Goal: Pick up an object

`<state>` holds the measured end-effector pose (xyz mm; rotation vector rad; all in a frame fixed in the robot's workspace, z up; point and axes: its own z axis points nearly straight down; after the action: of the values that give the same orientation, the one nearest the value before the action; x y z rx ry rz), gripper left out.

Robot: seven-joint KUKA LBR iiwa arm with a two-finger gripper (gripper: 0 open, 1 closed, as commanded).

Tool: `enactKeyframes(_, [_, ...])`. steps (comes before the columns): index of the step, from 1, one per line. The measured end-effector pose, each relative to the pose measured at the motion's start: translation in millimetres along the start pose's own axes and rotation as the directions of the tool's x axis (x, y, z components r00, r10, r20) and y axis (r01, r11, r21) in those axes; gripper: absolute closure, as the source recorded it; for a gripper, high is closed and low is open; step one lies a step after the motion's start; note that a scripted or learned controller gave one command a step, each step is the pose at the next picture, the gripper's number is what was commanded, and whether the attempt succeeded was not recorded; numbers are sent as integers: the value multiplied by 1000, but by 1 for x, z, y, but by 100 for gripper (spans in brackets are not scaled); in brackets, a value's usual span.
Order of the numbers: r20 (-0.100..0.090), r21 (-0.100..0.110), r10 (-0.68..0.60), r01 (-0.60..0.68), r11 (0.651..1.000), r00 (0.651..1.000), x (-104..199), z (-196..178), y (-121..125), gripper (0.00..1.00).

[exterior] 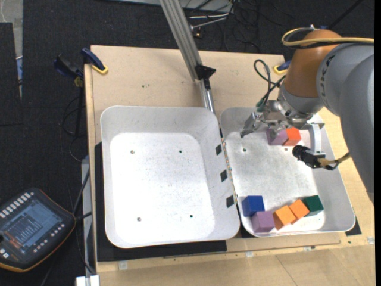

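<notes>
While fingers [257, 124] state unclear, right bin [333, 186] holds six blocks; left bin [113, 159] white.

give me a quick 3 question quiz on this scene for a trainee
1. True or false: every block lies in the right bin.
2. Which block sits furthest left in the front row? A blue, B green, C orange.
3. Fill in: the gripper is above the ___ end of the right bin.

Key: 1 true. 2 A. 3 far; a purple block and an orange block lie beside it.
</notes>
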<state>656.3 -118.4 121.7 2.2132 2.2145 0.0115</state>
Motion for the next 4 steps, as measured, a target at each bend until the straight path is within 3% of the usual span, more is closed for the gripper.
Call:
enactKeyframes(1, [-1,5,1,-1,1000,1000,0,-6,-1,100])
enactKeyframes(3, [-1,6,-1,1,1000,1000,-7,-108,1,100])
enactKeyframes(4, [-4,11,-7,7,1000,1000,48,-120,-3,100])
